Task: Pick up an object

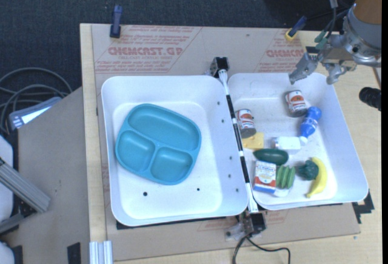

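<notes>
My gripper (316, 75) hangs over the far edge of the right bin (350, 153), its two fingers spread open with nothing between them. Just below it in the bin lies a small red-labelled can (296, 102). Beside that can is a blue bottle (309, 122). A second can (245, 122) lies by the bin's left wall, next to a yellow block (253, 140). Toward the near end are a green cucumber (271, 156), a small carton (265, 176), a green vegetable (285, 176), a dark green broccoli (309, 170) and a banana (320, 178).
The left bin (115, 99) holds a blue divided plate (159, 143). A black clamp (219, 65) sits where the two bins meet at the far side. Cables (30, 84) lie off the bench at the left.
</notes>
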